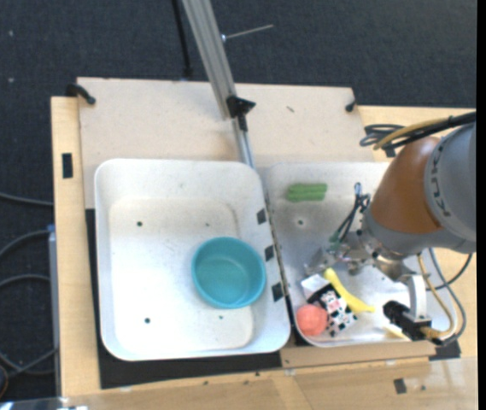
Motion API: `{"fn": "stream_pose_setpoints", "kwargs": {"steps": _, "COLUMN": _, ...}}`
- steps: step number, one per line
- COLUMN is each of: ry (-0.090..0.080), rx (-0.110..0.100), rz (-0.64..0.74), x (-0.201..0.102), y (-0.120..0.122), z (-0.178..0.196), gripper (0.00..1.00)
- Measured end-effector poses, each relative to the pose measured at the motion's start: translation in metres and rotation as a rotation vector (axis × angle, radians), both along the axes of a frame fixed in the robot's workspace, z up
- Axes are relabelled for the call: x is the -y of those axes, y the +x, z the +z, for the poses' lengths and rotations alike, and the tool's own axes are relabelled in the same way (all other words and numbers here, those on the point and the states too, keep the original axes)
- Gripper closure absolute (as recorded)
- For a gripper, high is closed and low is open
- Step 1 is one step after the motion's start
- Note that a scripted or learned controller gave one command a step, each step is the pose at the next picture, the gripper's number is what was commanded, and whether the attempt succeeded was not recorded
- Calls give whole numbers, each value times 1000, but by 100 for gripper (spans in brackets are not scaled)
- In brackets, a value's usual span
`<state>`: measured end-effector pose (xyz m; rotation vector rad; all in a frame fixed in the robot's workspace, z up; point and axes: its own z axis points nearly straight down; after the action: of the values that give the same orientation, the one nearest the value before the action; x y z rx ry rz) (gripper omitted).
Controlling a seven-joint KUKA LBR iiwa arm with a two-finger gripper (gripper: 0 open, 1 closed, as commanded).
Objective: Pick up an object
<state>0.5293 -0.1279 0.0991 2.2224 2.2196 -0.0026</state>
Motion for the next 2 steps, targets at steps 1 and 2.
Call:
{"fn": "stream_pose_setpoints", "kwargs": {"steps": 1, "ry": 1, "rx": 6, "rz": -5, "x": 1, "y": 2, "z": 13, "gripper": 100}}
{"fn": "stream_pose_setpoints", "kwargs": {"steps": 2, "ry": 0, "rx": 7, "rz": 3, "x": 3, "y": 5, "z": 56, "gripper": 100}}
